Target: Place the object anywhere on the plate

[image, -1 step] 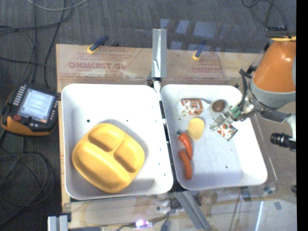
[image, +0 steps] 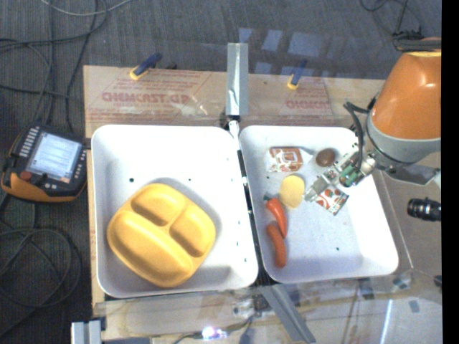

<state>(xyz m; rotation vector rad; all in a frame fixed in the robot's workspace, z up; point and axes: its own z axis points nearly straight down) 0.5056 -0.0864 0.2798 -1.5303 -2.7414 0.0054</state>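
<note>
1. Yellow plate (image: 162, 233), three-sectioned, is sitting tilted in the left bin (image: 107, 149), nearest the camera.
2. Two orange-red chilli-like pieces (image: 277, 229) are lying in the right bin (image: 373, 256), near its left wall.
3. Just above them, a pale yellow round object (image: 292, 190) is resting beside a red-and-white packet (image: 331, 199).
4. The claw (image: 315, 190) is hovering by that round object; whether it is apart or together, I cannot tell.
5. Farther back are lying another packet (image: 285, 159) and a brown round piece (image: 325, 157).

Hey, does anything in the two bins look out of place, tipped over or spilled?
Nothing looks spilled or damaged. The yellow plate sits skewed in the left bin, its three hollows facing up with nothing in them. The food items lie loose in the right bin, and the end effector is low over a red-and-white packet.
</note>
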